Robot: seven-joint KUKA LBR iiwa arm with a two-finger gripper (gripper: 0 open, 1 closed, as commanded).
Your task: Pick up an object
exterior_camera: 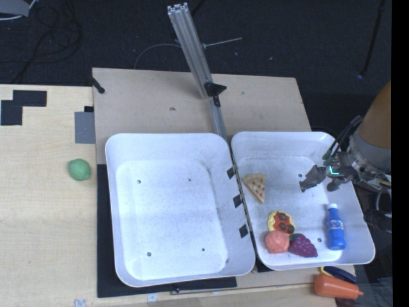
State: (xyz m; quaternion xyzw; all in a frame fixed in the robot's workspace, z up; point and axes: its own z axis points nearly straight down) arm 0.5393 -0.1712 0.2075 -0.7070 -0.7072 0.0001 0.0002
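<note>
Gripper [323, 181] hangs over the right bin [281, 147], fingers spread apart with nothing between them. Just below it in that bin lies the blue bottle [334, 226]. Left of the bottle sit the purple grapes [303, 245], a pink fruit [277, 242] and a small pizza toy [281, 222]; the waffle wedge [255, 187] lies further up-left.

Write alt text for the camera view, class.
The end effector hangs over the right bin, which contains a waffle wedge, blue bottle, grapes and other toy food. A green ball lies on the bench.
</note>
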